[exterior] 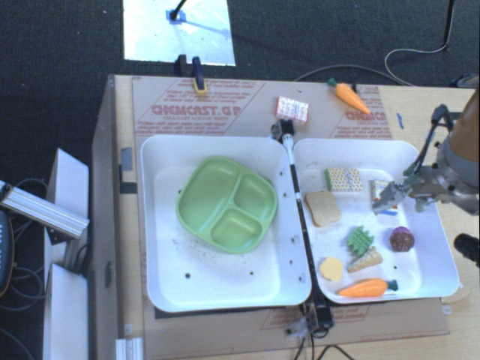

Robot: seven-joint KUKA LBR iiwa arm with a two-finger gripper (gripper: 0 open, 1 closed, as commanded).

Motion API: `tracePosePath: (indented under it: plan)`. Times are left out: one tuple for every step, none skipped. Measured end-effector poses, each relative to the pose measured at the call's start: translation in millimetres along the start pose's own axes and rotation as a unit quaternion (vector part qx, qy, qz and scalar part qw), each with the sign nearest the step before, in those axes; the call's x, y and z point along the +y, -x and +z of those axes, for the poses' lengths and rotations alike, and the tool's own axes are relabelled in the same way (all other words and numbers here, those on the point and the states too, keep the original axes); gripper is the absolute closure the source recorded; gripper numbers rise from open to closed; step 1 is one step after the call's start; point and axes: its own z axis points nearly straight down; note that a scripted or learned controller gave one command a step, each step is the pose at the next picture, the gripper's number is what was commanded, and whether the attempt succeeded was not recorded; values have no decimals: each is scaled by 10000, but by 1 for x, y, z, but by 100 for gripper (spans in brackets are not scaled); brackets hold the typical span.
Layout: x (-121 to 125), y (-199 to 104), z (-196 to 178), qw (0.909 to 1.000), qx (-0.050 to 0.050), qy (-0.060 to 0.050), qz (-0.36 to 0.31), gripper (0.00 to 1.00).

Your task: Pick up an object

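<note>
In the camera view we see the hand (390, 198) low over the right bin (450, 276), at its right side, just above a small white and blue item (382, 193). We cannot tell if it is clenched or released. We judge this item is the target, because the carrot (365, 287), the purple ball (402, 238) and the bread slice (323, 208) lie apart.

Grey arm (461, 156) with metallic end effector (390, 195) (1 dark cable loops above it).
</note>
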Motion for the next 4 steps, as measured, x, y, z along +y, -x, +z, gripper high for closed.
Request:
tracePosePath:
  plan:
    - [4, 47, 133, 10000, 3, -24, 15, 0]
    - [56, 59, 160, 10000, -2, 1, 4, 0]
    - [-22, -7, 160, 10000, 5, -7, 6, 0]
    - [-21, -6, 149, 10000, 0, 12, 6, 100]
